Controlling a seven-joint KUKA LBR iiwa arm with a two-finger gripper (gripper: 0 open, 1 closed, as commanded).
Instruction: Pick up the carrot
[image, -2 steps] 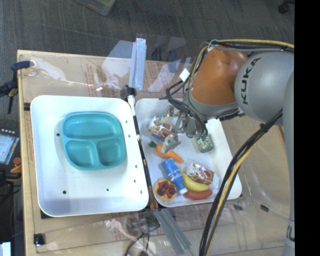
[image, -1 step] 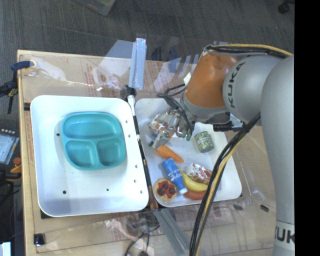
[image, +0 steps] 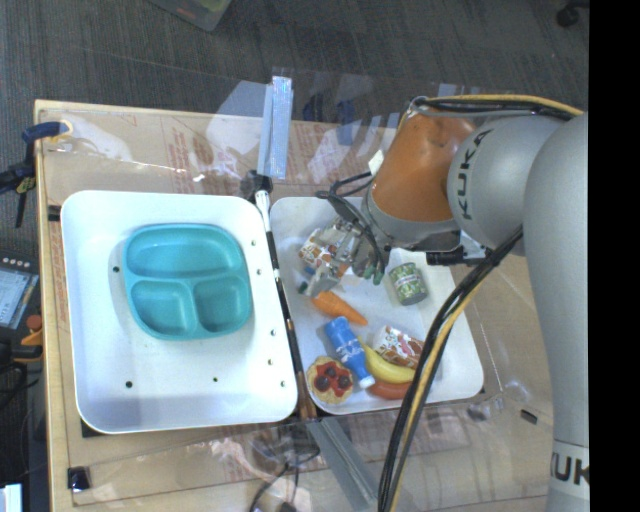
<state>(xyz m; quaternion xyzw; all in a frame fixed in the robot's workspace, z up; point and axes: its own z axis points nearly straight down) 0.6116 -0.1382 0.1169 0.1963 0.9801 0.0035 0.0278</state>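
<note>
Left bin: holds a teal divided tray.
Right bin: carrot at center, long axis running upper left to lower right; blue bottle, banana, green can.
Gripper: just above the carrot; finger state unclear.

Carrot: small, orange, lying flat, slanted, in right bin just above blue bottle.
</note>
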